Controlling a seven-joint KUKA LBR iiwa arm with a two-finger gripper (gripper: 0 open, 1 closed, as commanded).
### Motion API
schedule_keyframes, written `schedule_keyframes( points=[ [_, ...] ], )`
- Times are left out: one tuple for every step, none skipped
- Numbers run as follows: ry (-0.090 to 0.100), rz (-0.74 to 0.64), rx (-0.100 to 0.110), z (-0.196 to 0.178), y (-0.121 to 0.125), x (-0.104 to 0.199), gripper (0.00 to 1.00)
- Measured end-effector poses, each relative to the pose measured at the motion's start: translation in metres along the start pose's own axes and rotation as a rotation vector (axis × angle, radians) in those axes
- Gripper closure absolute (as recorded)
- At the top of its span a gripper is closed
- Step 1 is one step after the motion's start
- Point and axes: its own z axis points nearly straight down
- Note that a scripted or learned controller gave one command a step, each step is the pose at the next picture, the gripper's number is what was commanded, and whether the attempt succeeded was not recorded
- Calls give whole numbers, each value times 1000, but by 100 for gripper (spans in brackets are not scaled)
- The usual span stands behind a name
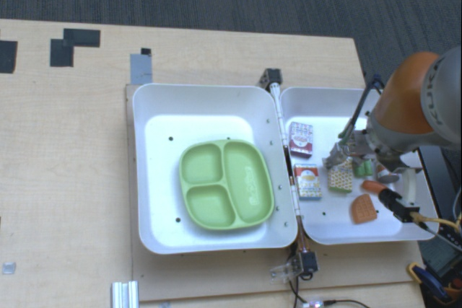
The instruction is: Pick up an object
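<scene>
Hanging over the right bin [317, 231], the gripper [346, 159] sits low among a cluster of small items, and whether it is spread or pressed together cannot be told from this slanted view. Two small cartons lie just left of the gripper: a red-and-white carton [301, 138] nearer the bin's far rim, and a second carton [308, 182] with a red top and pale lower half nearer the front; both carry printing, too small to read. Touching or just below the gripper is a yellowish speckled block [341, 179], tilted; nothing shows it between the fingers. A green piece [362, 169] peeks out right of that block, partly under the arm. Below it lie a small orange-red stick [374, 186] and a brownish-orange wedge [364, 209], close to the bin's front right corner. The items crowd the bin's right half, while bare white floor remains in front of the cartons. Left of the gripper, beyond the shared rim, the left bin [155, 155] holds a green three-section plate [227, 185], with bare white floor around it on all sides.
</scene>
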Motion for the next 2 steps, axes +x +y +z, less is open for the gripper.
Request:
schedule_keyframes(
  points=[
    [5,-2,12,-88,-40,69,100],
    [4,1,14,-87,-67,60,100]
  ],
)
